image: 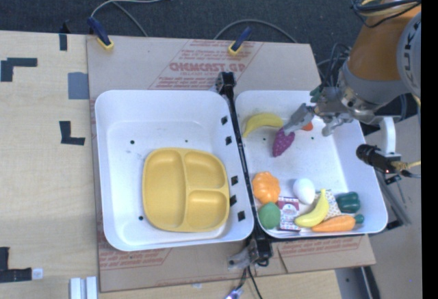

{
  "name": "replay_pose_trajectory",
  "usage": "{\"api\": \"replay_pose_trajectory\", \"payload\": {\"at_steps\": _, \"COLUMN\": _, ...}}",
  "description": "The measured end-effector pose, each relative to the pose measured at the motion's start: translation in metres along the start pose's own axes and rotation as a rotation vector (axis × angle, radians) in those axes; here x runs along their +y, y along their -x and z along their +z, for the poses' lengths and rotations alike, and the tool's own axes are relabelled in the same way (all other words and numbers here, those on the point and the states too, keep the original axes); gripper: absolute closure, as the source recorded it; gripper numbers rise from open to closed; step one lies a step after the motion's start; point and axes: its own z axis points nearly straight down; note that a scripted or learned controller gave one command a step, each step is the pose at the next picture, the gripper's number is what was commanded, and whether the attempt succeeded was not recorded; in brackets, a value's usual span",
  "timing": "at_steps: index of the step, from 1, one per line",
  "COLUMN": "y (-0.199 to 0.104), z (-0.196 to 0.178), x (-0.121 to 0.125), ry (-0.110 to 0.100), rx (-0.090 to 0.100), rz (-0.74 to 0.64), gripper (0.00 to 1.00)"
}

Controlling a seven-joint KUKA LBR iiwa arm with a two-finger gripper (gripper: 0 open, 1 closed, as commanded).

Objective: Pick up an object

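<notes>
Eggplant (282, 142) — small, purple, tilted, right bin (345, 161), beside banana (260, 122); gripper (316, 123) spread above — nothing between fingers.

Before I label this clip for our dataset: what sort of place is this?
Probably a robotics lab bench set up for grasping trials: two white bins clamped onto cardboard, toy food such as a banana and carrot, and loose cables on the floor.

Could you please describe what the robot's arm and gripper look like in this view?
The arm is a rounded, bulky body with a broad orange band above grey casing, part of a dark printed letter showing at its right side. Thin dark cables run along its wrist. The gripper is grey metal with two slim fingers, mounted on a darker, cluttered wrist block.
</notes>
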Motion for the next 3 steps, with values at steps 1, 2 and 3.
{"api": "replay_pose_trajectory", "payload": {"at_steps": 1, "y": 0.001, "z": 0.123, "x": 0.045, "ry": -0.003, "rx": 0.0, "rz": 0.0, "gripper": 0.0}}
{"api": "replay_pose_trajectory", "payload": {"at_steps": 2, "y": 0.0, "z": 0.142, "x": 0.044, "ry": 0.003, "rx": -0.002, "rz": 0.0, "gripper": 0.0}}
{"api": "replay_pose_trajectory", "payload": {"at_steps": 3, "y": 0.0, "z": 0.132, "x": 0.045, "ry": 0.006, "rx": -0.003, "rz": -0.001, "gripper": 1.0}}
